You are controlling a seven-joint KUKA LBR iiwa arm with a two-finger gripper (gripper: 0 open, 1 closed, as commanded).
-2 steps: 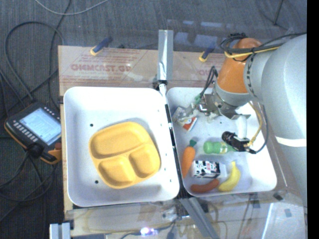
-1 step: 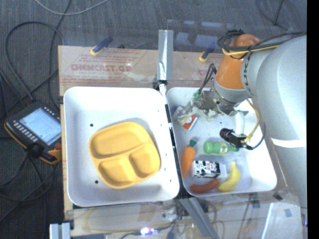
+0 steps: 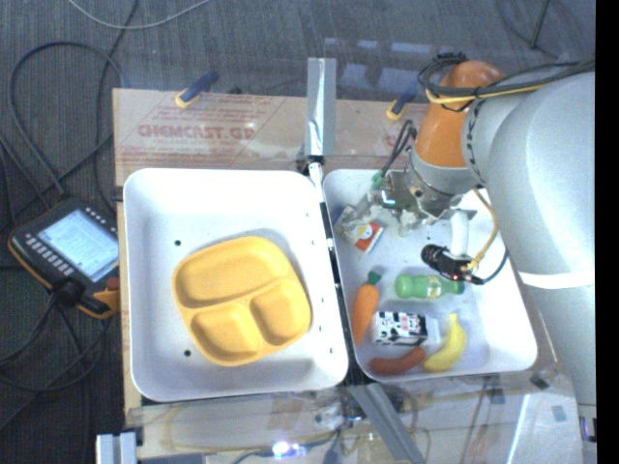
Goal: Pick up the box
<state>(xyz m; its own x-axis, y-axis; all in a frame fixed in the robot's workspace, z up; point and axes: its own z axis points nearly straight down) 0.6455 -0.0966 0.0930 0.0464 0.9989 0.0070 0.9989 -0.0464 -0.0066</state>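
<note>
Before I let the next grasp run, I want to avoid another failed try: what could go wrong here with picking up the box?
The box lies packed between the carrot, sausage, banana and green bottle, so closing could catch a neighbour instead. The gripper sits at the bin's far end near a small red carton, which it might grab by mistake.

Robotics lab; teach pendant (image 3: 68,249), loose cables (image 3: 58,66), carpet floor (image 3: 290,13)

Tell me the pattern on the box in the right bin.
The box is white with black patches, like cow hide, seen in the camera view.
</note>
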